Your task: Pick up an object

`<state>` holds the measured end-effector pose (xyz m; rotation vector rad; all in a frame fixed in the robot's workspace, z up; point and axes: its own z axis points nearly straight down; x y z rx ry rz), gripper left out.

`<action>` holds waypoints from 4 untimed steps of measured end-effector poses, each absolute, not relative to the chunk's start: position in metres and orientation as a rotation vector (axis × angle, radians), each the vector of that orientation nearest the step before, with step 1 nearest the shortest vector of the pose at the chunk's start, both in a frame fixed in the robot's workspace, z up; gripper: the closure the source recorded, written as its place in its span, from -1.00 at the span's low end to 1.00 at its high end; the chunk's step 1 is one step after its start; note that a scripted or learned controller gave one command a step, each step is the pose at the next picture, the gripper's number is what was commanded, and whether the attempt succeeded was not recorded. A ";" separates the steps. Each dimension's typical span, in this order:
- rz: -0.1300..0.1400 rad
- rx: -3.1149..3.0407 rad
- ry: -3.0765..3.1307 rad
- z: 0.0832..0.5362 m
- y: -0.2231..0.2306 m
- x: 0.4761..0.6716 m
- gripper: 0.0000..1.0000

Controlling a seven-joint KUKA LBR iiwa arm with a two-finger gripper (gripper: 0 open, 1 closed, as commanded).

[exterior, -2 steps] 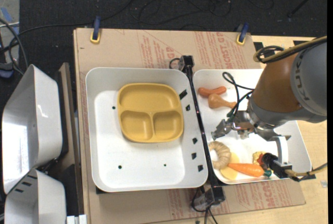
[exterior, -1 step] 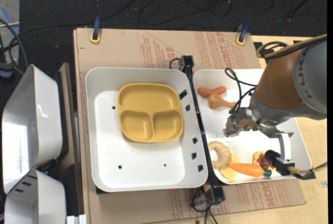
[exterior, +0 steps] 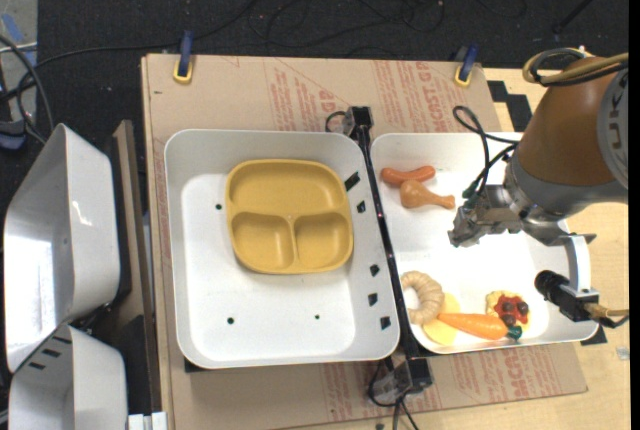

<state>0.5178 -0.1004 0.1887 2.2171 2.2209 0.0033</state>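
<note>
A: Fingers first. The arm's two-finger gripper (exterior: 468, 230) sits low over the middle of the right shallow white bin (exterior: 452, 146). Can't tell if its parts are spread or closed; too dark and small. Nothing visibly between them.

B: Candidates?

A: All in that right bin. An orange sausage-shaped toy (exterior: 407, 175) and a tan drumstick-shaped toy (exterior: 426, 199) lie near the far wall, touching or nearly so, left of the gripper. Along the near wall: a pale ridged curled toy (exterior: 421, 293), an orange carrot-shaped toy (exterior: 472, 324) on something yellow, and a small red-and-yellow piece (exterior: 508, 307). The gripper hangs between the two groups, over bare floor, so probably no target reached yet.

B: Left bin?

A: The left shallow white bin (exterior: 200, 248) holds a yellow plastic divided plate (exterior: 290, 216), upright, well apart from the arm.

B: Surroundings?

A: Both bins rest on a brown cardboard-covered tabletop (exterior: 290, 83), clamped at the far edge. Dark floor with cables behind; spare white tubs at far left.
</note>
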 end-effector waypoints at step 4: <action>0.002 2.212 2.230 0.247 0.003 0.541 1.00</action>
